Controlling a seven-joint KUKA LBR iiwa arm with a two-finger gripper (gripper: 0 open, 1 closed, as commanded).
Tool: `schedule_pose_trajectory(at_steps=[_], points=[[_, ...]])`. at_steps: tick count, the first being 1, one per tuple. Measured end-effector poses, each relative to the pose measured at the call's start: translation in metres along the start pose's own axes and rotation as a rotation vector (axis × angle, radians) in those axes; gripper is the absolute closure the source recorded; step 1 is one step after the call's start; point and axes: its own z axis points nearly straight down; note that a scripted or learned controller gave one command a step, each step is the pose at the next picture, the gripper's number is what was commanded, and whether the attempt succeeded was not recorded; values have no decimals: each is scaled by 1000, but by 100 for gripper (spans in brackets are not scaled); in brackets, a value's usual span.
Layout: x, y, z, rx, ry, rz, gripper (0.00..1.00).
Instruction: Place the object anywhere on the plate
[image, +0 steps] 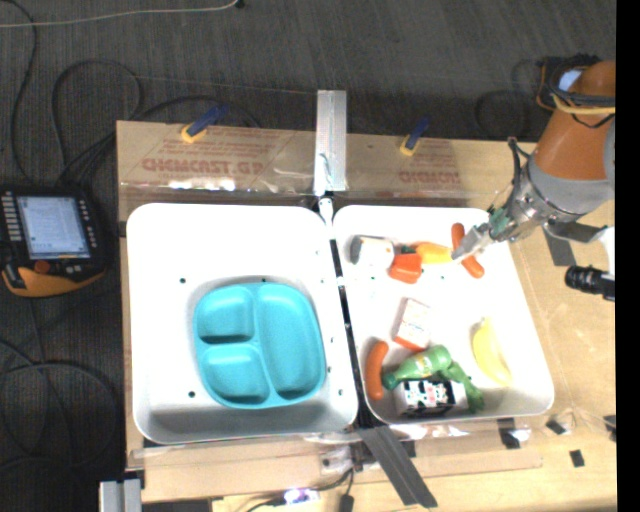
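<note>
Two white bins sit side by side on the bench before us. We see the left bin (160, 300) holding a turquoise plate (260, 343) with three compartments, lying flat near the bin's middle with nothing on it. We find the loose items in the right bin (530, 330). Along its far side lie a small white and grey piece (371, 247), an orange block (405, 267) touching a yellow and orange piece (432, 252), and a red-orange sausage-shaped object (465, 249). Nearer the middle rests a small white carton (412, 323). Toward the near edge we note a red-orange carrot-like piece (375, 367), a green bottle (435, 367) lying on its side over a dark printed box (428, 396), and a yellow banana (489, 352) to their right.

We see the arm (575, 140) reach in from the right, its gripper (474, 245) low over the far right corner of the right bin, right at the sausage-shaped object. We cannot tell how the pincer is set, nor whether it has anything in it.
</note>
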Motion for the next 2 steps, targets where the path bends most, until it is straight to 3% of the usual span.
schedule_pose_trajectory(at_steps=[1, 2], points=[[108, -4, 24, 3, 1, -308, 100], [212, -40, 24, 4, 1, -426, 100]])
